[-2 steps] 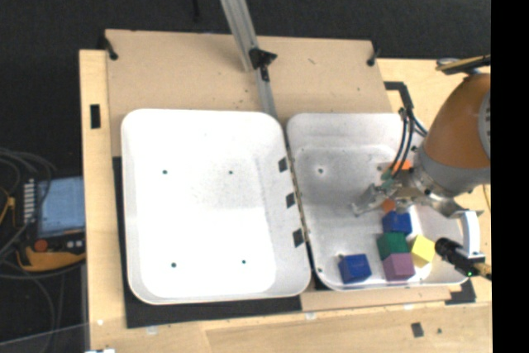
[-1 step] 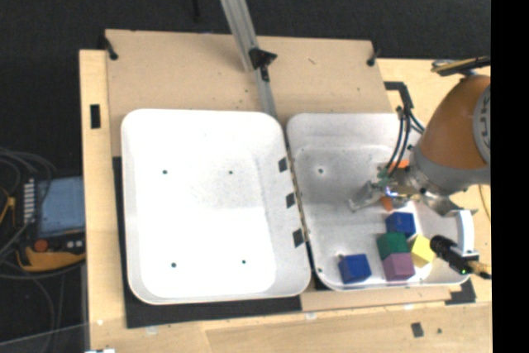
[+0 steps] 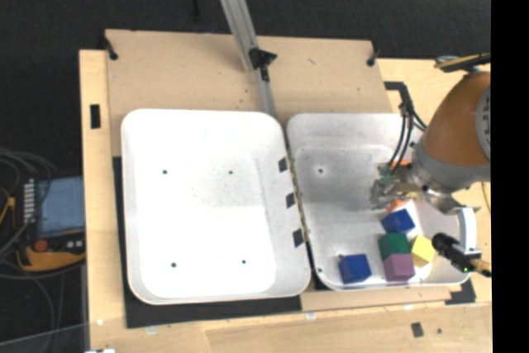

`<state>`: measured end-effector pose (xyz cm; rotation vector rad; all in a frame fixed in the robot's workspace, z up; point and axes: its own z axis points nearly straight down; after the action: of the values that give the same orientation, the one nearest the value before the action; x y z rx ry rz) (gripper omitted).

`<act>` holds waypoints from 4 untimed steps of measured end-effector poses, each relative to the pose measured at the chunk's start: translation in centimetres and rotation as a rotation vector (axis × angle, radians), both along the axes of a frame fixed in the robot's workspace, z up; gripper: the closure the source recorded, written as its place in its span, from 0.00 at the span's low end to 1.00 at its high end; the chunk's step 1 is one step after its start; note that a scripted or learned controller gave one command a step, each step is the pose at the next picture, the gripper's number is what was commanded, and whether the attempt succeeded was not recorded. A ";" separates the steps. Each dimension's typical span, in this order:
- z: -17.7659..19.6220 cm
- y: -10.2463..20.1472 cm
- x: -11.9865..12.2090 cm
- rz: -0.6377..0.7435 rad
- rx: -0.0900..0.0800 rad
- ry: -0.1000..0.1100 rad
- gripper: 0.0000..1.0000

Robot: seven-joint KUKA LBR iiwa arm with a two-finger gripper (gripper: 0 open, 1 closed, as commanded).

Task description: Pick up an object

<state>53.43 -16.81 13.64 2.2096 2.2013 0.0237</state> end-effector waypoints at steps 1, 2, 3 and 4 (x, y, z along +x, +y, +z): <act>4.8 -0.7 -0.5 0.005 0.003 0.020 1.00; 10.2 -0.8 -0.3 0.008 0.003 0.018 1.00; 9.1 -1.0 -0.3 0.006 0.002 0.027 1.00; 9.5 4.5 0.7 0.011 0.007 0.026 1.00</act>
<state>54.10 -12.31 23.16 2.2137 2.2303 0.0027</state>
